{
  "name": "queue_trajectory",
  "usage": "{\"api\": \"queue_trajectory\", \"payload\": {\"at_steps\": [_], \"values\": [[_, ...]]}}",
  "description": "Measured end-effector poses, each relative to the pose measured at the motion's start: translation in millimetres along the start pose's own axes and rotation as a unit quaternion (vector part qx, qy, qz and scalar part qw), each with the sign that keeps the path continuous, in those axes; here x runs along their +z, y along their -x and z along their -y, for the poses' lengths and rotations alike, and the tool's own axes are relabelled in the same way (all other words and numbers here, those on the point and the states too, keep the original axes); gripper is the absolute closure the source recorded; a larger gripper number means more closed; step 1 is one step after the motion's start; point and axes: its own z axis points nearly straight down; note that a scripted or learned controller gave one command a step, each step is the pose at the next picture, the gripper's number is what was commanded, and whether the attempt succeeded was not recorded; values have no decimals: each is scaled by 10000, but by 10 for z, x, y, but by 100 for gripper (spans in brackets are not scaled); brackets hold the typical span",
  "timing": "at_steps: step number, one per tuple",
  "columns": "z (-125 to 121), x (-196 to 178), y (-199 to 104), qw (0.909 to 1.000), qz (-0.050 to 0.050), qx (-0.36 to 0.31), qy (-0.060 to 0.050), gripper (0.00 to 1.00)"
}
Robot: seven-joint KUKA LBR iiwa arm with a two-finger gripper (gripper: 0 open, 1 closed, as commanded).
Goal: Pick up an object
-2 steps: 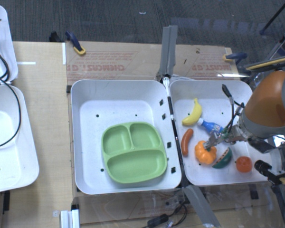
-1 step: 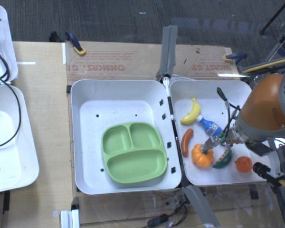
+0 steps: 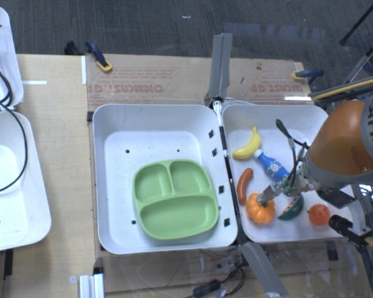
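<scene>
The gripper (image 3: 275, 191) is hovering over the right bin (image 3: 270, 113) — whether it is pinching anything, I cannot tell. At its seven o'clock the orange pumpkin (image 3: 260, 210) is sitting — probably light, rigid, slippery; grasping across its ribbed middle seems safest.

small orange pumpkin (image 3: 260, 208) sits upright near right bin's (image 3: 268, 235) front wall.
</scene>
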Motion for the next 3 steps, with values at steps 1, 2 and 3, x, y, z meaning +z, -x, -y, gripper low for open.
{"api": "queue_trajectory", "payload": {"at_steps": [1,2,3], "values": [[-20,-90,-11,10000,-26,11,7,100],[-745,153,296,9931,-74,1156,-163,100],[-1647,-899,-33,9922,-57,1236,-112,100]]}}
